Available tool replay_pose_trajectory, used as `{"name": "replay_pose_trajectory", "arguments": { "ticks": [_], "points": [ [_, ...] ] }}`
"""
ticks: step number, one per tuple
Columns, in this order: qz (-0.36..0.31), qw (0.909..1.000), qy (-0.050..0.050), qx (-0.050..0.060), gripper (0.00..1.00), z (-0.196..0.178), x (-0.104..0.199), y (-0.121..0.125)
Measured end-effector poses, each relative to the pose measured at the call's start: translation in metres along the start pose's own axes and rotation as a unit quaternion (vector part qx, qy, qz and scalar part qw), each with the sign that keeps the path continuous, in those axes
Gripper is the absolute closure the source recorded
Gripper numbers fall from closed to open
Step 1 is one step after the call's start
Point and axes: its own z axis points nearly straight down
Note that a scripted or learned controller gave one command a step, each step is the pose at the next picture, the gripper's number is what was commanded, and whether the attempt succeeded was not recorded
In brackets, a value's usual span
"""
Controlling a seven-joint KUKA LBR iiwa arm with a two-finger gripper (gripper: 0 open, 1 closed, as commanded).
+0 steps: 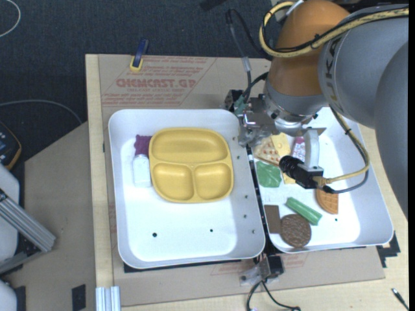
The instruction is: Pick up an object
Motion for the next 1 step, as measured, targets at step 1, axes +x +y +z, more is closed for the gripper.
{"name": "replay_pose_trajectory", "arguments": {
  "ticks": [1],
  "points": [
    [0.003,1.0,-0.001,0.0,1.0,0.0032,0.0144,0.0059]
  ]
}}
